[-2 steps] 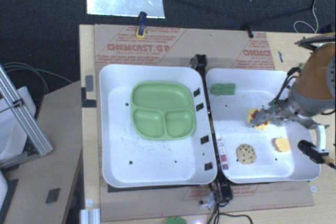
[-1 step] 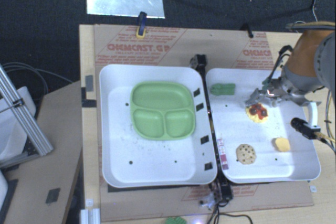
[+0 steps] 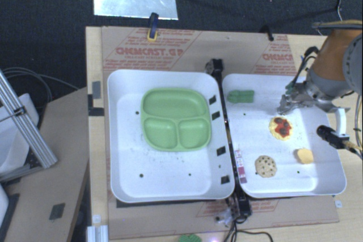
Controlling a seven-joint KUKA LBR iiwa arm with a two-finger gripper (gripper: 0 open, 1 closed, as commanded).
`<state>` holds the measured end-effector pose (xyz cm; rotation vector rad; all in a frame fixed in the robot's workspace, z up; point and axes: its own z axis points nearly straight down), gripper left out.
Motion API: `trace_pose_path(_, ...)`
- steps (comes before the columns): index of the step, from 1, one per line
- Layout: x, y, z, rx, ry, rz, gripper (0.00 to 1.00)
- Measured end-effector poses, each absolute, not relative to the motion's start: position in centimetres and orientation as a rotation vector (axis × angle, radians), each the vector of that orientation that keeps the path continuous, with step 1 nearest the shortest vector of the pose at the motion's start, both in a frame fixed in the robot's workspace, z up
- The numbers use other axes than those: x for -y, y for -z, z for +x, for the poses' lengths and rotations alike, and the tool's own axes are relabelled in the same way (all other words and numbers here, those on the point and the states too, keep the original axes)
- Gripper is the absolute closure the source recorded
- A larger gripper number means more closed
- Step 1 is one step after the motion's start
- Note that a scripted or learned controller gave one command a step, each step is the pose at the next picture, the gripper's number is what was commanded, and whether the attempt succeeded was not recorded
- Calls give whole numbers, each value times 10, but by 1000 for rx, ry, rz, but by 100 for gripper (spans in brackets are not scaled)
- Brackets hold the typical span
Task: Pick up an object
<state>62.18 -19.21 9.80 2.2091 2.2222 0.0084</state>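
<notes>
The right bin (image 3: 317, 183) holds several small objects: a green block (image 3: 241, 97) at its far left, a small pizza-like disc with red topping (image 3: 281, 128) in the middle, a cookie (image 3: 265, 166) near the front and a yellow piece (image 3: 304, 156) at the front right. My gripper (image 3: 285, 105) hangs low over the right bin, just above and behind the pizza disc. Nothing shows between its fingers. The grey arm with its orange band (image 3: 339, 59) comes in from the right.
The left bin (image 3: 122, 139) holds a green divided plate (image 3: 175, 119). A black clip strip (image 3: 226, 144) runs between the two bins. A black and white part of the arm's fittings (image 3: 334, 134) hangs over the right bin's right side.
</notes>
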Motion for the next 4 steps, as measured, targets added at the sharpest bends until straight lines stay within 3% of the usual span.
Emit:
trace_pose_path(1,192,-97,622,-2223,-7,2209,0)
trace_pose_path(2,183,-137,641,-2224,-4,2212,0)
trace_pose_path(3,164,-81,552,-2226,6,2228,0)
trace_pose_path(4,128,-85,613,-2226,-6,2209,0)
